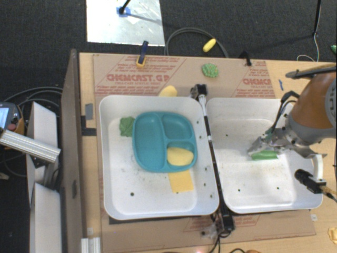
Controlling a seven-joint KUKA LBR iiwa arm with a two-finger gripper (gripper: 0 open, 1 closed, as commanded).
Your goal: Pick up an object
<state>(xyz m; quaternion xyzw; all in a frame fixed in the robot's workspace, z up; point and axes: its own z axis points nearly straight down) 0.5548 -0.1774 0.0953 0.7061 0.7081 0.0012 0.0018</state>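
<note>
In the right bin (253,194) a small green object (263,155) lies flat on the floor, left of the middle. My gripper (266,145) is low in that bin, right over the green object and touching or almost touching its top edge. The grey arm with its orange band (316,104) reaches in from the right. In the left bin (121,194) a teal divided plate (155,138) carries a yellow lump (180,156). A flat yellow square (181,182) lies just in front of the plate. A green leafy piece (126,126) sits at the plate's left edge.
Behind the bins, on the cardboard, lie a yellow piece (168,91) and a green round piece (210,70). A black divider strip (209,141) runs between the bins. Cables (308,179) hang by the arm at the right bin's right rim.
</note>
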